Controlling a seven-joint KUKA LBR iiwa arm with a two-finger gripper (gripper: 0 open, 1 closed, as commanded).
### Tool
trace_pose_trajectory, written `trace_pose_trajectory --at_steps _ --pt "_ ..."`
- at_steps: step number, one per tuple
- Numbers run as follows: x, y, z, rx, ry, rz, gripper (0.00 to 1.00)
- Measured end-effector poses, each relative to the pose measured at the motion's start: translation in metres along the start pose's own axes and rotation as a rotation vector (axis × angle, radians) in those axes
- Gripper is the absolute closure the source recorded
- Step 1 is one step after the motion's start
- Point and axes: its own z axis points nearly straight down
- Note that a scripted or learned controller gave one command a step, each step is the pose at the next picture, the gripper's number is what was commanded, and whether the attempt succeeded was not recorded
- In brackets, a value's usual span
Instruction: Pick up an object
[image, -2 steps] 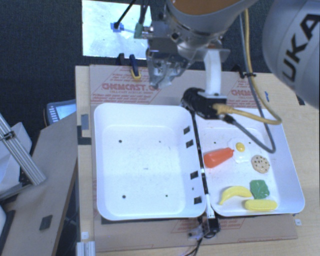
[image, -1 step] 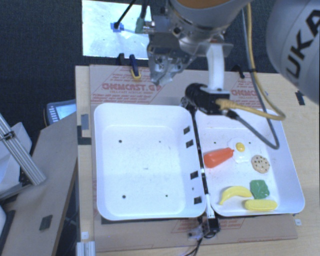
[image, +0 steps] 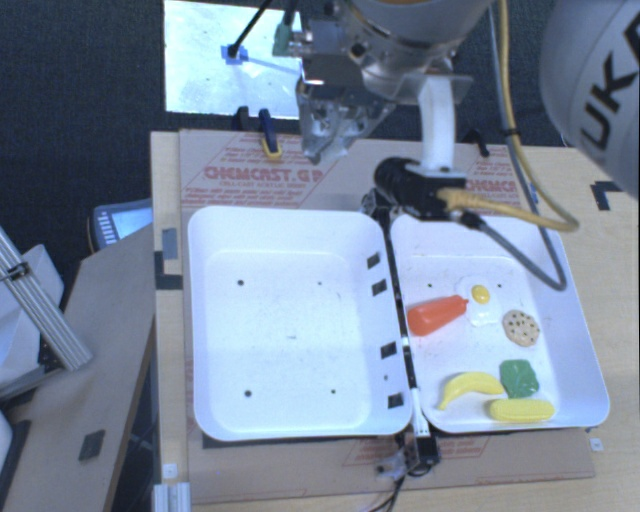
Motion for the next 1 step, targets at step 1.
trace_pose_trajectory --at_steps 1 --pt "0.0004 0.0002 -0.0112 -0.002 0.002 -0.002 1.00"
